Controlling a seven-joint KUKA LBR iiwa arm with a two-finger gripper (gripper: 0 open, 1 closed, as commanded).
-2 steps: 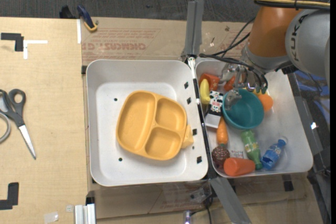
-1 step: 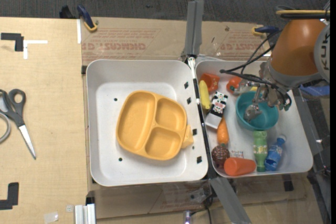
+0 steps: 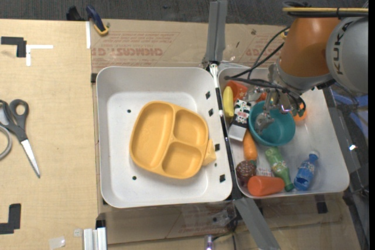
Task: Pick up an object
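- The tabletop [image 3: 47,196] carries two white bins side by side, with cardboard under them.
- The arm [image 3: 328,44] reaches in from the right, its orange band above the right bin [image 3: 335,152].
- The left bin [image 3: 111,143] holds a yellow tray [image 3: 167,140] with three compartments, lying flat near the bin's centre.
- The hand [image 3: 270,114] is low over a teal bowl [image 3: 275,130] in the upper middle of the right bin. Whether the hand is open or closed cannot be told, and no object is visibly between its tips.
- Scissors [image 3: 20,132] lie on the tabletop at the far left, well apart from the bins.
- A red object [image 3: 265,185] lies at the front edge of the right bin.
- A green bottle [image 3: 279,167] lies just behind the red object, below the bowl.
- A blue bottle [image 3: 304,173] lies to the right of the green bottle.
- A banana [image 3: 228,102] lies against the right bin's left wall.
- A carrot [image 3: 250,148] lies just left of the bowl.
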